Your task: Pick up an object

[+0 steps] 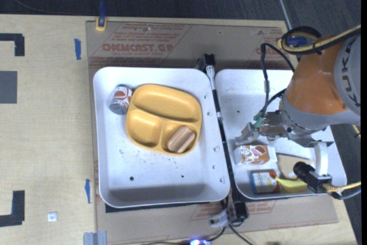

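My gripper (pixel 250 132) hangs low over the right bin (pixel 241 89), just above a white and orange packet (pixel 255 154) that lies on the bin floor. Nothing shows between its tips. Below the packet lies a small can with a blue and orange label (pixel 262 181), and a yellow banana (pixel 289 185) rests beside it near the bin's front wall. In the left bin (pixel 109 169) sits a yellow divided tray (pixel 155 109) with a hot dog bun (pixel 181 139) in its right compartment. A crushed red and silver can (pixel 120 99) leans at the tray's left end.
The grey arm with its orange band (pixel 315 92) covers the right bin's right half. A black part of the arm (pixel 309 176) sits over the banana's right end. Black cables (pixel 266 74) arch above the bin. A black clamp (pixel 209 63) stands between the bins at the back.
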